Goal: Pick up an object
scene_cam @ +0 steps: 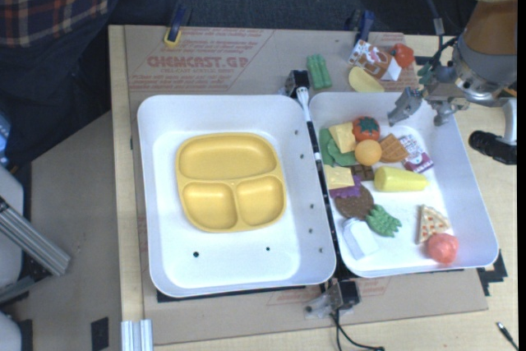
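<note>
Toy food (pixel 367 152) fills the right bin (pixel 468 177), a loose heap with no single target named: an orange ball sits near the middle of the pile, a red tomato (pixel 366 127) just beyond it on the far side, a yellow cylinder (pixel 400 179) lying with its long axis left to right on the near side of the ball, and a pizza wedge (pixel 431 221) and red ball (pixel 442 247) toward the near right corner. The gripper (pixel 426 104) hangs over the far right part of this same bin, its two fingers spread apart with nothing between them, one fingertip pointing left toward the pile and the other on the right. From the fingers, the nearest pieces lie to the left and nearer: the tomato and a tan waffle-like piece (pixel 394 149) are close by, the yellow cylinder a little farther toward the near side. My guess is that the tomato or the waffle piece is the likeliest pick, since each needs only a short shift left and a descent. The crowding is the risk: pieces touch one another, so a finger may land on a neighbour. The left bin (pixel 156 177) holds a yellow divided tray (pixel 230 181), well apart from the arm.
</note>
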